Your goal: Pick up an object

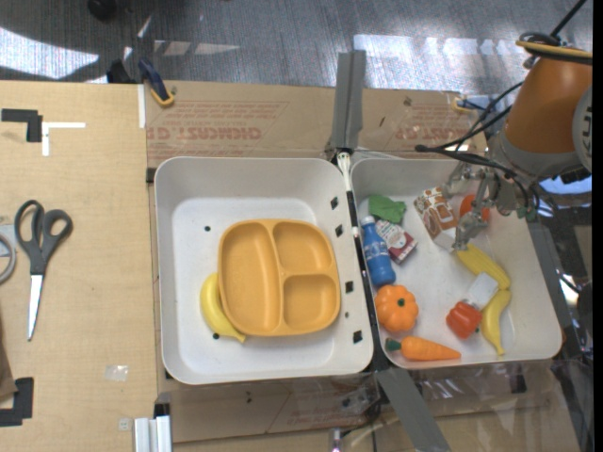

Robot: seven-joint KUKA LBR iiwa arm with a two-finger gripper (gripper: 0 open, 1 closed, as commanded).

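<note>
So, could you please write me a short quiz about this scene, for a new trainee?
1. True or false: the yellow divided plate lies in the left bin.
2. Which thing lies against the wall between the two bins? A) the scissors B) the blue bottle C) the carrot
3. Fill in: the small orange pumpkin lies in the ____ bin.

Key
1. True; a banana peeks out beside its left edge.
2. B; the scissors lie on the wooden bench, outside the bins.
3. Right; the hand hovers over that right bin too.
</note>
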